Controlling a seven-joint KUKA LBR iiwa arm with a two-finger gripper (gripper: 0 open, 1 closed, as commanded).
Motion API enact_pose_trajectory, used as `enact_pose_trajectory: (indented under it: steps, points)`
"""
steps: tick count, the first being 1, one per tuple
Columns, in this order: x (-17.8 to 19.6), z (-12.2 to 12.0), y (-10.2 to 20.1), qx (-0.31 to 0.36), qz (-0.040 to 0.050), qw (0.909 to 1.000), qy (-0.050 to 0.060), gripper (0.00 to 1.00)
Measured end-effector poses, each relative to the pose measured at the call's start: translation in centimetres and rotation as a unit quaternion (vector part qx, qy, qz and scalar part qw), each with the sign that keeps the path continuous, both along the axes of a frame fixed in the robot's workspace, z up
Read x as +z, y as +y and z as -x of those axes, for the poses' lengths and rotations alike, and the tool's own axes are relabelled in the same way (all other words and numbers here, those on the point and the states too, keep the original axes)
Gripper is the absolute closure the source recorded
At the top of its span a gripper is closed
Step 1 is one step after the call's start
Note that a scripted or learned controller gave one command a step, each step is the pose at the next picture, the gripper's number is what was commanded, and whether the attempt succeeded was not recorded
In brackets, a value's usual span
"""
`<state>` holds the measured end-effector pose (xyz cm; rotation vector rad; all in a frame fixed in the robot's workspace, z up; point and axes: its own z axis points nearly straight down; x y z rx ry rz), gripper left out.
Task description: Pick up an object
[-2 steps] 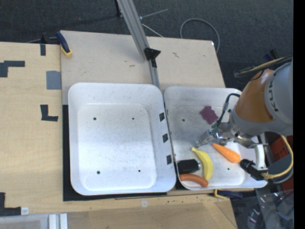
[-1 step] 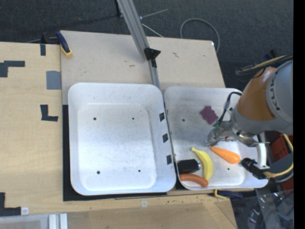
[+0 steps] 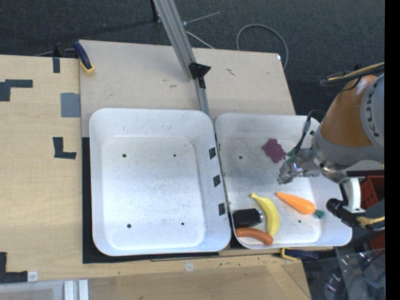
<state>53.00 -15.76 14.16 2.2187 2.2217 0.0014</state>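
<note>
- Gripper (image 3: 286, 174) is being held low over the right bin (image 3: 240, 130); whether it is spread or pressed together cannot be told at this slant, and nothing is being seen carried in it.
- Four candidates are being offered around it: a purple object (image 3: 273, 149) is lying just beside the tool, on its far side; a carrot (image 3: 295, 202) is lying near it on the side toward the bench's front edge, tilted across the bin floor.
- Further toward the front from the tool, a banana (image 3: 269, 212) is curving beside a black block (image 3: 246, 217), and a sausage (image 3: 254, 235) is resting against the bin's front wall.
- The purple object or the carrot is being judged the easiest choice, since each is lying apart from its neighbours.
- A descent centred over the chosen piece is being called for, with the closing line set across its narrow width.
- The cluster of banana, block and sausage is being judged riskier, as crowding and the nearby wall may be blocking a clean closure.
- The left bin (image 3: 106, 167) is lying well apart from the tool.
</note>
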Motion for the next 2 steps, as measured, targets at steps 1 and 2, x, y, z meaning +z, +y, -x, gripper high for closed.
enact_pose_trajectory:
  steps: [1,2]
  points:
    - [5.3,-0.3,1.1,0.001,0.0001,1.0000,-0.001,1.00]
    - [9.7,0.1,1.2,0.000,0.0001,1.0000,-0.001,1.00]
